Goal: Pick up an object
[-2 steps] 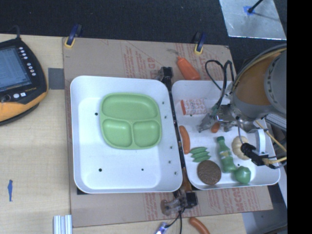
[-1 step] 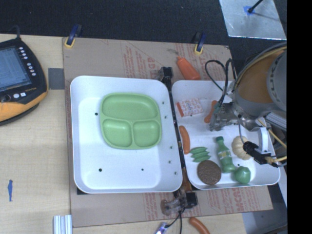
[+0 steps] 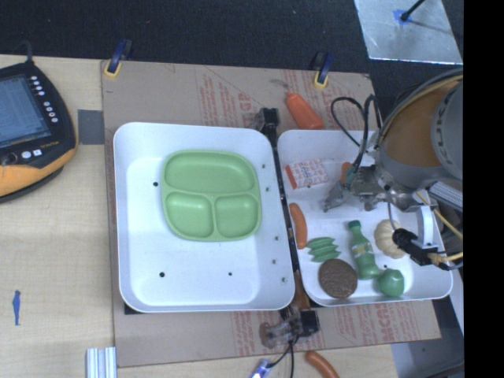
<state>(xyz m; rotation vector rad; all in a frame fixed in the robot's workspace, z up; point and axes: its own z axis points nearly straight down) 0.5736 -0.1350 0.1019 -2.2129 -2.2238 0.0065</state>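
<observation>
wooden bench with two shallow white bins (image 3: 126, 211); the grey two-finger gripper (image 3: 346, 195) hangs over the right one, can't tell its grip; small green plastic bottle (image 3: 361, 250) lies just below it

You find no text legible here. The red print on the cardboard sheet (image 3: 228, 93) and on the small packet (image 3: 307, 172) is probably lettering, too blurred to read.

Hand (image 3: 344, 197) over right bin (image 3: 441, 290) of toys.
</observation>
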